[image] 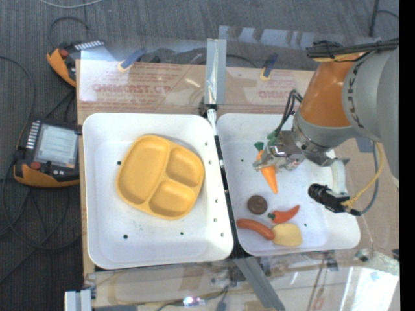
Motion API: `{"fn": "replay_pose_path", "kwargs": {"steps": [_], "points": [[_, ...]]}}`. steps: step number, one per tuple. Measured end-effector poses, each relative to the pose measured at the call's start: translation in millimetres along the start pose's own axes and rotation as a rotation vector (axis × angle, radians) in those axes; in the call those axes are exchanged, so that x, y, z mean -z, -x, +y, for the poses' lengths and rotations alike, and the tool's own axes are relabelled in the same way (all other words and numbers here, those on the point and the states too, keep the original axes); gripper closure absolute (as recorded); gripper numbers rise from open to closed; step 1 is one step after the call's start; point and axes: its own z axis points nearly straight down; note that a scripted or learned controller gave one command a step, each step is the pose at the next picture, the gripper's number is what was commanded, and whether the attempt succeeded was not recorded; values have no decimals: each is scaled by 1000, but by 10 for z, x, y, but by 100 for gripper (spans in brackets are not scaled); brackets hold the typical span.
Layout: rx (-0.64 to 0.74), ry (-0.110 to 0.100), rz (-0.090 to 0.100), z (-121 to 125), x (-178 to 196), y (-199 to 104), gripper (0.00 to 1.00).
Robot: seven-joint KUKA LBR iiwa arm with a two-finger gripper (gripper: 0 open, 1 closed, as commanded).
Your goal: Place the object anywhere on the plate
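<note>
Yellow plastic forms the divided plate (pixel 161 175), which has three compartments and lies slightly rotated in the left white bin (pixel 104 238). All three compartments are bare.

The right white bin (pixel 240 135) contains the toy food items:
- A carrot (pixel 269 175), orange with a green top, lies in the upper middle of the bin, tip pointing toward the near edge.
- A brown round disc (pixel 257 204) lies below the carrot, near the bin's left wall.
- A small orange-red chili pepper (pixel 284 214) lies to the right of the disc.
- A red sausage (pixel 255 228) lies along the near edge.
- A pale yellow lumpy piece, possibly a potato (pixel 288 234), touches the sausage's right end and sits just under the pepper.

The grey arm with its orange band (pixel 327 96) reaches in from the right. The gripper (pixel 280 153) is positioned directly over the carrot's leafy end. Whether the pincer is open, closed, or clamped on the carrot cannot be determined from this angle; the carrot appears to rest on the bin floor.

A teach pendant (pixel 48 151) lies on the carpet to the left of the bench.
</note>
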Motion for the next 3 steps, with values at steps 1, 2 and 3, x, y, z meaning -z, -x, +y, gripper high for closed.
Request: {"fn": "replay_pose_path", "kwargs": {"steps": [1,2,3], "points": [[1,-1,4,306,-5,-705,100],[172,0,1,419,0,-1292,100],[172,0,1,420,2,-1291,0]]}}
